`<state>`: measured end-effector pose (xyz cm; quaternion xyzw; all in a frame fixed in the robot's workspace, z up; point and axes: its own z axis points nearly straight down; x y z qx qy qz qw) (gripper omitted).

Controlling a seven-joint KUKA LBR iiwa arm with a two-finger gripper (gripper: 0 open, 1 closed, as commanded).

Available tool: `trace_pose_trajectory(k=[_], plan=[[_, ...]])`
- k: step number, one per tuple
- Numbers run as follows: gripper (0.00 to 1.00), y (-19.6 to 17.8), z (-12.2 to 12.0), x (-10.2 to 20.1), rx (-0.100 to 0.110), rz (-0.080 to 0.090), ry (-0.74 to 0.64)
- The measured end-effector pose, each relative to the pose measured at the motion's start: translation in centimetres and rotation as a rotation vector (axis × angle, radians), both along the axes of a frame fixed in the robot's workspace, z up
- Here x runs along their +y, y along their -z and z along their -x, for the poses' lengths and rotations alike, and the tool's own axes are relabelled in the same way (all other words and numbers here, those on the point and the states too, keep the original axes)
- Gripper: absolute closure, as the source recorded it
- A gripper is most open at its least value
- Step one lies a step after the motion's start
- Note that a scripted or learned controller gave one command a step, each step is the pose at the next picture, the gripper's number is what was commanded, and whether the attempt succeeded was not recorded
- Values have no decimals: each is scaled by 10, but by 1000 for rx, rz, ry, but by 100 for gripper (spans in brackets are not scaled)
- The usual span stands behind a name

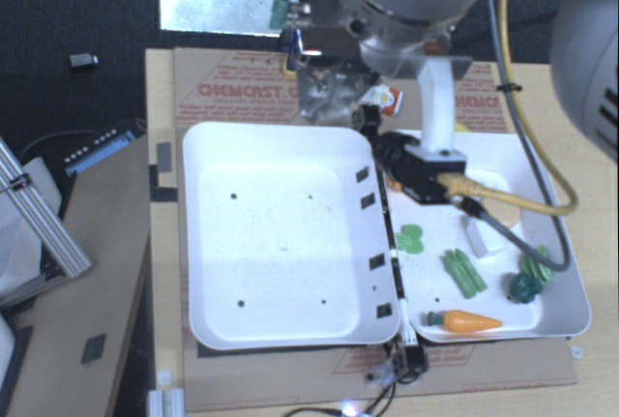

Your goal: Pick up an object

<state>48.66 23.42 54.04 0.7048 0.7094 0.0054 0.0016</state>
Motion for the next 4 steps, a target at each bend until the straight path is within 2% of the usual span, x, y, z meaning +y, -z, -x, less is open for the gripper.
trace_pose_trajectory(k=[1,4], plan=[[100,-6,0,0,6,2,-5],[100,-39,-1,1,3,0,-25]])
